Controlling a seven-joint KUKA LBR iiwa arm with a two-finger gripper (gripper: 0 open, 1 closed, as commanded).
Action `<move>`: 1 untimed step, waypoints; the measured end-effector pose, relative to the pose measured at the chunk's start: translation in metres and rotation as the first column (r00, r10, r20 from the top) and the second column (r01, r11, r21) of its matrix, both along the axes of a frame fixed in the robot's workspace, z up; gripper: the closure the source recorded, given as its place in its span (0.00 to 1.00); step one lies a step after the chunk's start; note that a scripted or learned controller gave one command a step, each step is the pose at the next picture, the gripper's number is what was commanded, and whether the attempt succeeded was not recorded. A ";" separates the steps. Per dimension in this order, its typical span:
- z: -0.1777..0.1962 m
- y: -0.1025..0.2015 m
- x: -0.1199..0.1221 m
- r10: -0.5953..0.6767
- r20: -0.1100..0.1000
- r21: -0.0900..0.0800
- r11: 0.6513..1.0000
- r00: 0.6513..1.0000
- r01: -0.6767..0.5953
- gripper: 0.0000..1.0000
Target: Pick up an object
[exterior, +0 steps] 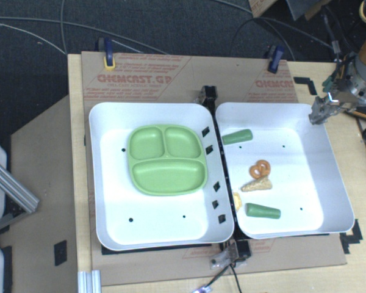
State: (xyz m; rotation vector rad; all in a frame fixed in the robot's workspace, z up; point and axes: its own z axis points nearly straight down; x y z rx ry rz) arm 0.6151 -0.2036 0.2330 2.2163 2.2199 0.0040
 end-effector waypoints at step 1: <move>0.007 0.057 -0.009 0.003 -0.006 0.003 1.000 1.000 -0.003 1.00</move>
